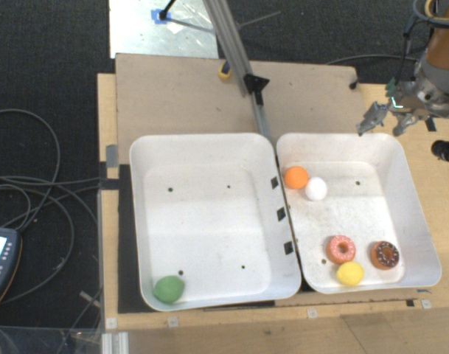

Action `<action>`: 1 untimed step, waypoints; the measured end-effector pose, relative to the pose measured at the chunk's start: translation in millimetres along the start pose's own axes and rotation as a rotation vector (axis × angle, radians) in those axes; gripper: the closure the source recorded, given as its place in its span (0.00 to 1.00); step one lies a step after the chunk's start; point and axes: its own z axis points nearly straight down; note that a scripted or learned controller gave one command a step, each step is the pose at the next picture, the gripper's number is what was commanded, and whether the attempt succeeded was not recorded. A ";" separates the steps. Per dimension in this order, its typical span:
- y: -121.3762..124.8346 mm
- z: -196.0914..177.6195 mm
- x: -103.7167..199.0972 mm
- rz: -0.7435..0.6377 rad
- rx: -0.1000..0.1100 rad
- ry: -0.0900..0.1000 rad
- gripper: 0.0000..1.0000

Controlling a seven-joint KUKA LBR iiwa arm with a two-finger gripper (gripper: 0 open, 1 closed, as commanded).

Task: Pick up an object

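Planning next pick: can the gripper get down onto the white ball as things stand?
Probably yes. The gripper sits open above the right bin's far rim, and the white ball is uncovered. Only the orange ball touching it crowds one side.

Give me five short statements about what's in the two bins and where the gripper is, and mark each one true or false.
1. The green ball lies in the left bin. True.
2. The orange ball and the white ball sit side by side in the right bin. True.
3. Both donuts are in the left bin. False: the pink donut and the chocolate donut are in the right bin.
4. The gripper holds the yellow ball. False: the yellow ball lies in the right bin, just below the pink donut, and the gripper is near that bin's far right corner with nothing between its open fingers.
5. The right bin holds five things. True.
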 end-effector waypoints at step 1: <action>0.8 -3.0 0.1 -0.002 -0.004 -0.002 0.00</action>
